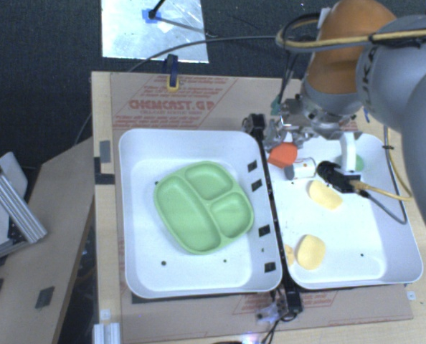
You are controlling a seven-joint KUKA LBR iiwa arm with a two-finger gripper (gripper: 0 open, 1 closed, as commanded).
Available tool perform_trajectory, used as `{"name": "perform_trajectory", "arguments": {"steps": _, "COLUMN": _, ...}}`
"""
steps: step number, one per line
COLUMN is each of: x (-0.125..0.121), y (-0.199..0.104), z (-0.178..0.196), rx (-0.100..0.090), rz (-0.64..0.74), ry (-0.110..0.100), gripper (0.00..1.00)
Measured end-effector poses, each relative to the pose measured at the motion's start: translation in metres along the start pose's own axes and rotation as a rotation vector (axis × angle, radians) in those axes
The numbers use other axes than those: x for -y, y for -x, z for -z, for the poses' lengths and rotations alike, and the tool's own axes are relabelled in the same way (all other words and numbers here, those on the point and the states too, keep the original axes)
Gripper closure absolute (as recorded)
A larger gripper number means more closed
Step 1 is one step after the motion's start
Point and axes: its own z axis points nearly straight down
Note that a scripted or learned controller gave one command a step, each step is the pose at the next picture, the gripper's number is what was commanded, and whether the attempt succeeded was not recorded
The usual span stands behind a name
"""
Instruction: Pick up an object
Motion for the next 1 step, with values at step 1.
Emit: {"name": "perform_trajectory", "arguments": {"steps": 1, "x": 0.0002, "y": -0.0511, "z": -0.0127, "rx": -0.001, "rz": 0.001, "ry": -0.001, "gripper": 1.0}}
